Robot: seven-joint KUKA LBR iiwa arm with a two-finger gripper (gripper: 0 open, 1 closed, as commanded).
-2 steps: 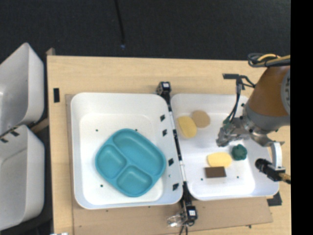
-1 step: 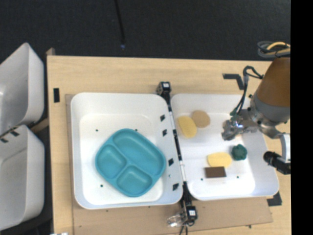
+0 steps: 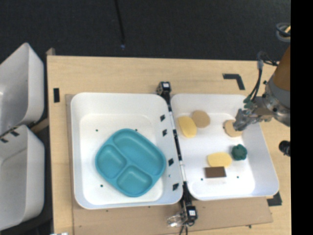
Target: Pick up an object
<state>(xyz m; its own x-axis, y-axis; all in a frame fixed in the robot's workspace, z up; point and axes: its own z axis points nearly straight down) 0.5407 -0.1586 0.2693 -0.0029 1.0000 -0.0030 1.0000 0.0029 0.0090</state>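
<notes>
Cookie [image 3: 229, 128], the tan disc at the right bin's [image 3: 264, 177] upper right, looks to me like the thing being gone for: my gripper [image 3: 240, 122] sits right at its right edge, low over the bin floor, with part of the disc hidden under it. I cannot tell from this slanted look-down whether it is spread or closed, and nothing is visibly held. To do this step well I would centre over the disc rather than its rim, go straight down, and close across its width; a flat thing like this can slide away if caught off-centre. Around it: a green ball [image 3: 239, 152] just below, close enough that a drifting approach could knock it; a yellow oval [image 3: 219, 159] beside that ball, and a brown block [image 3: 215, 172] under the oval. Further left lie a yellow piece [image 3: 187, 127] and a tan round [image 3: 200, 118], touching each other, well apart from my target. The bin's right wall is near the arm's side, so I would keep the wrist upright. The left bin [image 3: 78, 131] holds a blue tray [image 3: 129, 162], out of my way.
</notes>
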